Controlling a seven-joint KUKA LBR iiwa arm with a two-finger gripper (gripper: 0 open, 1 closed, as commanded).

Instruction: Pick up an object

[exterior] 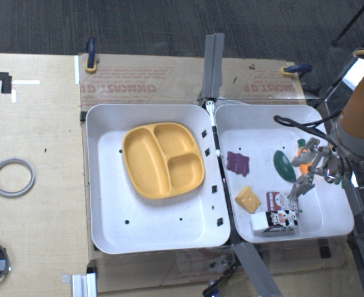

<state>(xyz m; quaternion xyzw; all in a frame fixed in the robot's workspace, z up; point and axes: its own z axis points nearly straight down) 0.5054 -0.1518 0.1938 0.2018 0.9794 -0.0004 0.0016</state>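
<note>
On the pale wooden counter [39,122] at far left lies a grey ring of tape [11,177], well apart from the work; the left shallow white bin [108,228] holds a yellow three-compartment plastic plate [163,159], which sits alone and is too broad and flat for an easy pinch.

The right shallow white bin [337,224] carries the likelier candidates: a small purple soft-looking piece [238,163] near the divider; a yellow wedge like a block of cheese [248,199] below it; a small carton printed in red, white and black [278,218] lying on its side near the front wall; and a dark green oval object [284,166] further back.

The tool [299,187] hangs low over this bin, between the green oval and the carton, apparently just above the carton's red end; whether its fingers are spread or closed I cannot tell, since they blur into the cables and fittings around the wrist; nothing is visibly held between them.

The risks, as I judge them: descending between two items, the tool may straddle neither and close on air; it may clip the carton's edge and push it against the front wall instead of gripping it; the carton, lying flat and close to the wall, leaves little room for a finger on that side; a brush against the green oval could slide it away.
</note>
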